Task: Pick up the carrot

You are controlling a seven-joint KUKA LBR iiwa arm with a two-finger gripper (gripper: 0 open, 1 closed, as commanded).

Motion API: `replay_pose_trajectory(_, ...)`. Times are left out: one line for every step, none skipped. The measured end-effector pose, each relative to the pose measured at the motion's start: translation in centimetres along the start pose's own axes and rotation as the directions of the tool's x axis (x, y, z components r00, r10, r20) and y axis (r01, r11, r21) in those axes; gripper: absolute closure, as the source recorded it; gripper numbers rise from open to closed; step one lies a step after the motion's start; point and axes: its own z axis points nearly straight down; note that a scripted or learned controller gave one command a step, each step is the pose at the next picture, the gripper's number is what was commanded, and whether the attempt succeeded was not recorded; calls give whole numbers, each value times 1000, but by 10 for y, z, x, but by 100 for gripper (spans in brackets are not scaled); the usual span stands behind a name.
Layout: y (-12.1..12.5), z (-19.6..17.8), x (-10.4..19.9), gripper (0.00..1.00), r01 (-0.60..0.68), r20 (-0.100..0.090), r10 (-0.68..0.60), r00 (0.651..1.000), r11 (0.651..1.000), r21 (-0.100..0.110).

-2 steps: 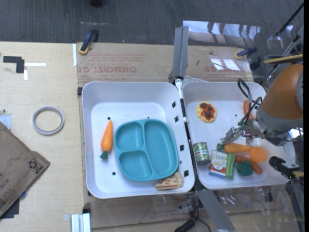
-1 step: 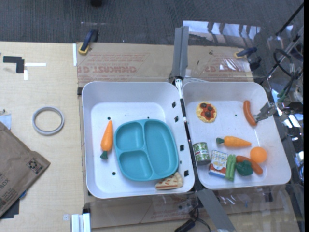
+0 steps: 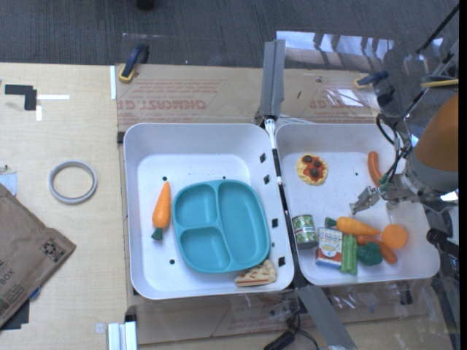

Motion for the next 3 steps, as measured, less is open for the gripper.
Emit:
replay_pose_trajectory(-32, 4, 67, 0, 221, -1, -221, 975, 975, 0)
replay_pose_trajectory(-63, -141, -14, 0, 377, 3, -377, 926, 926, -2)
replay_pose_trajectory(-49, -98, 59, 0, 393, 0, -393, 919, 919, 0)
